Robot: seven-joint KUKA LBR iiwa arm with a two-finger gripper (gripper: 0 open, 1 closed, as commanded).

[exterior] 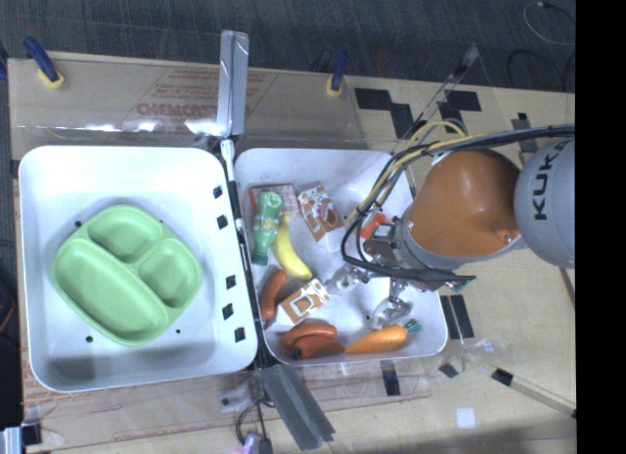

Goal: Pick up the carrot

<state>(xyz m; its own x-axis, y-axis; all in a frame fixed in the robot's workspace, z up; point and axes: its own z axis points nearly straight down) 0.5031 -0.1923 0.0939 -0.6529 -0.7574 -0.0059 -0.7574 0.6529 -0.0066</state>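
The carrot (pixel 378 341), orange with a small green top at its right end, lies along the front wall of the right bin (pixel 333 162). My gripper (pixel 372 295) hangs just above and behind it, below the arm's orange band (pixel 460 203). Two metal fingers (pixel 394 299) stand apart, open, with nothing between them. The right one reaches down close to the carrot's upper side. The carrot rests on the bin floor, not held.
Left of the carrot lie a red-brown sausage (pixel 311 337), a small snack packet (pixel 308 297), a banana (pixel 290 251), a green item (pixel 266 227) and another packet (pixel 318 209). A green divided plate (pixel 127 271) sits in the left bin (pixel 59 173).
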